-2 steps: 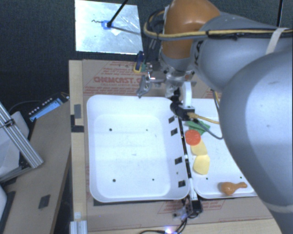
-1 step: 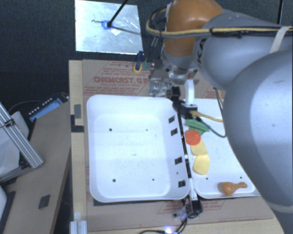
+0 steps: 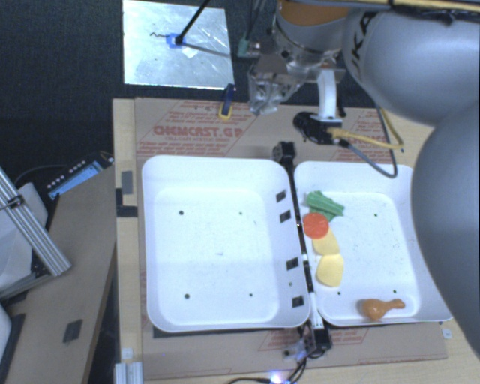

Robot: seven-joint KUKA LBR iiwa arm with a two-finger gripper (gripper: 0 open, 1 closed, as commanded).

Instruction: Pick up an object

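In the right bin (image 3: 390, 225), a glossy orange drumstick (image 3: 380, 307)

We see the arm (image 3: 420, 67) entering from the right of the camera view, its broad grey links taking up the upper right corner and the right side of the frame. An orange band (image 3: 315, 11) sits at the very top, just above the wrist. Below that band the wrist narrows into a grey and metallic housing, and the gripper (image 3: 264, 96) hangs from it, pointing down and held high near the top centre of the view. We cannot make out its tips clearly, as that part is blurred and dark against the background.
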